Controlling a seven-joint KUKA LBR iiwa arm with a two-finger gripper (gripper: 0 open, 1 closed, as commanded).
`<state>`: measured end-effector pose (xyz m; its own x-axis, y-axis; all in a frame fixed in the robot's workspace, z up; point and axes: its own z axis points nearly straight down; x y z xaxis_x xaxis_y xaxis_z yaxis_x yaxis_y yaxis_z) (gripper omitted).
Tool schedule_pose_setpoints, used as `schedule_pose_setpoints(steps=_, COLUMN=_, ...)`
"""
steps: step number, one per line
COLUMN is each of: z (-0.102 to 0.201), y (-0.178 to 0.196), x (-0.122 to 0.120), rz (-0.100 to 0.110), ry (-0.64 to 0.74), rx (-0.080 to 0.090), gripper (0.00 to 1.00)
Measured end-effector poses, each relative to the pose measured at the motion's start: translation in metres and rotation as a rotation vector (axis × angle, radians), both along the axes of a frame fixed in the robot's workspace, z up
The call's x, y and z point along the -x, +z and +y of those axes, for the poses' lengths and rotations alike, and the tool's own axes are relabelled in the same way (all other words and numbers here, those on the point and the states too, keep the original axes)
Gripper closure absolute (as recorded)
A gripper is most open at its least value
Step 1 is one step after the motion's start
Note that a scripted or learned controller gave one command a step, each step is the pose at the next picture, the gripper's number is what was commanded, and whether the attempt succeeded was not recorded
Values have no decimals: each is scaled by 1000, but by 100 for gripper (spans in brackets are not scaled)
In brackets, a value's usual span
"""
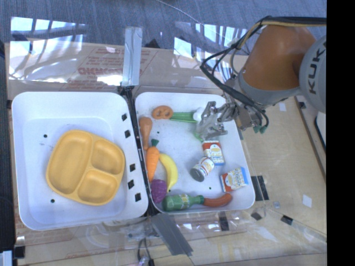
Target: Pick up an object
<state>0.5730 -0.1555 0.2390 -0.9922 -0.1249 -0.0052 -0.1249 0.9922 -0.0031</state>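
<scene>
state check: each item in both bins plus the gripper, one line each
gripper: low over right bin's top edge, nothing seen held
yellow tray: flat in left bin, compartments bare
carrot: lying, left side of right bin
banana: lying beside carrot
green bottle: on its side, bottom edge
small jar: tipped over
white-and-red carton: lying flat
orange-edged carton: lying flat

We see the bench [288, 148], a pale tan top, bearing two shallow white bins side by side: the left bin [33, 204] and the right bin [183, 101]. A strip of grey tape [131, 57] runs toward the far edge, over what may be flattened cardboard [83, 65].
</scene>
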Motion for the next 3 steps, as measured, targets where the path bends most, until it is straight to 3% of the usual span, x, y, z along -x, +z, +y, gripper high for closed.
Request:
schedule_pose_setpoints(steps=1, z=-35, y=-6, x=64, rz=7, ry=640, rx=-1, gripper=100)
schedule_pose_setpoints(steps=2, z=15, y=-117, x=89, rz=8, ry=852, rx=-5, gripper=100)
schedule_pose_setpoints(steps=3, z=-36, y=-68, x=95, rz=4, ry=1205, rx=4, gripper=100)
